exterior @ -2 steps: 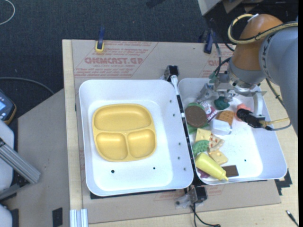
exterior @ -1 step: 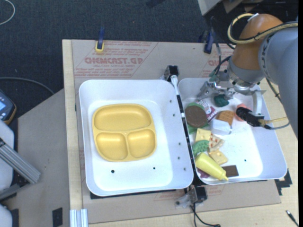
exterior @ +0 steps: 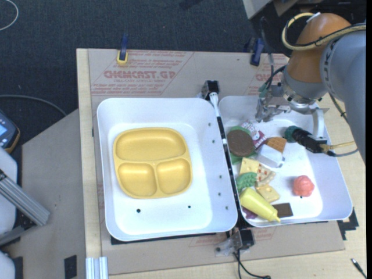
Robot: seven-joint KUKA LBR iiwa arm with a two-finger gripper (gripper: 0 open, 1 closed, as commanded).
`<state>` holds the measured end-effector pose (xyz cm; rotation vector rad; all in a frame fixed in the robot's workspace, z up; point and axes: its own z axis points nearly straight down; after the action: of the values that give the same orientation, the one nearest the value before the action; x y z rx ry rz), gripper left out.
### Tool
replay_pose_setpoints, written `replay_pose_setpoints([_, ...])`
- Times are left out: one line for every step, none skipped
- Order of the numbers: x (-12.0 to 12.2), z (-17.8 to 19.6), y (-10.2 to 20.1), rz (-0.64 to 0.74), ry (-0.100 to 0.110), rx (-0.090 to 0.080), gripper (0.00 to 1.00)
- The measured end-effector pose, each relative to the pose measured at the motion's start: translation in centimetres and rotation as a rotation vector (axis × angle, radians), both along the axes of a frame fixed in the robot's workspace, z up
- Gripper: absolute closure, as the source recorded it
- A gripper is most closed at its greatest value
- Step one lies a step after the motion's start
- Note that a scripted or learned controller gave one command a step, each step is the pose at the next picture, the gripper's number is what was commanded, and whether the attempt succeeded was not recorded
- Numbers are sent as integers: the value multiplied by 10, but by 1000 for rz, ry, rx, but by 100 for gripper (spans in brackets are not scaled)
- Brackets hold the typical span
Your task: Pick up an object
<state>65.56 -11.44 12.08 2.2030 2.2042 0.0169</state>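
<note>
A: We are viewing two shallow white bins side by side. The left white bin (exterior: 110,127) is holding a yellow three-compartment plastic tray (exterior: 152,161); the right white bin (exterior: 331,185) is holding a pile of small toy foods. Where is the gripper sitting?

B: We are placing the two-finger gripper (exterior: 268,110) over the far left part of the right bin, under the grey arm with its orange band (exterior: 314,51). Its tip is too small and shadowed here, so we cannot tell how it is set, and we are seeing nothing held in it.

A: Which object are we judging the best candidate?

B: We are favouring the pink-red rounded toy fruit (exterior: 303,185). It is lying apart from the pile, on bare bin floor near the right wall. We are judging it light, hollow and fairly stiff, with a smooth skin that may be slipping under hard pads; a hold across its widest middle is looking safest.

A: And the others?

B: The yellow tapered plastic piece (exterior: 259,205) at the near edge is touching a small dark brown block (exterior: 283,210), and the flat brown disc (exterior: 239,142) is lying low by the left wall, offering little to pinch. We are judging both harder to take cleanly.
</note>
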Motion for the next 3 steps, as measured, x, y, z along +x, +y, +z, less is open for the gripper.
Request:
replay_pose_setpoints([5,56,-10,-1,18,8,100])
replay_pose_setpoints([6,109,-10,0,16,8,100])
replay_pose_setpoints([-41,99,26,2,31,13,100])
